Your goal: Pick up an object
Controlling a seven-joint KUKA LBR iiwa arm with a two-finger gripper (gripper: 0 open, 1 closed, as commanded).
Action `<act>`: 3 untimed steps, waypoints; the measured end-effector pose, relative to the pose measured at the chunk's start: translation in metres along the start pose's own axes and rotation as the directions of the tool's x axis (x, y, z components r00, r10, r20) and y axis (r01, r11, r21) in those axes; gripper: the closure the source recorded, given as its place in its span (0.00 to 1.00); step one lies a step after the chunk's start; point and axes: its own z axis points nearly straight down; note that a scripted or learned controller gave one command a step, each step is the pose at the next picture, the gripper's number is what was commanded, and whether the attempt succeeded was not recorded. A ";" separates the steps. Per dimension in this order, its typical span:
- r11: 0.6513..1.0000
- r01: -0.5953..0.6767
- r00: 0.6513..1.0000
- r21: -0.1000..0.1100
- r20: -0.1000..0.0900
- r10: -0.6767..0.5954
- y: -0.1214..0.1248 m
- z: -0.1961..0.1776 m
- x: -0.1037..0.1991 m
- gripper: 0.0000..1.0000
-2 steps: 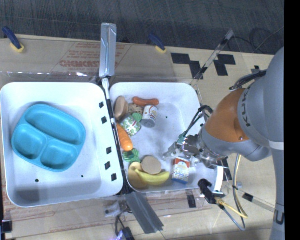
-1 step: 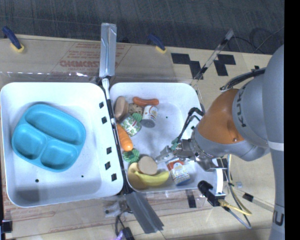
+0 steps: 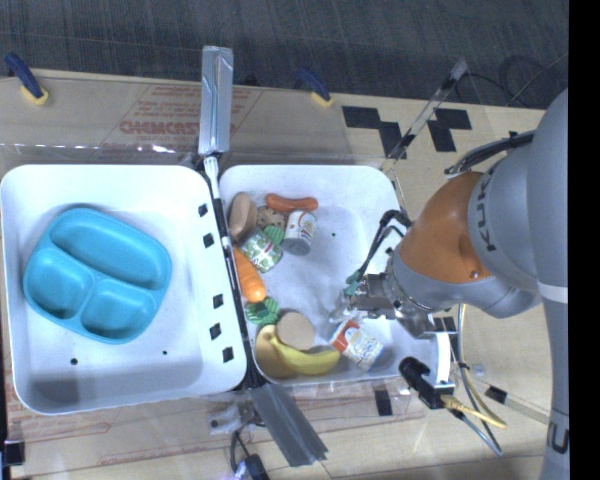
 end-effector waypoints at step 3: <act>0.996 0.089 0.996 -0.001 0.003 -0.089 -0.002 0.010 0.001 0.00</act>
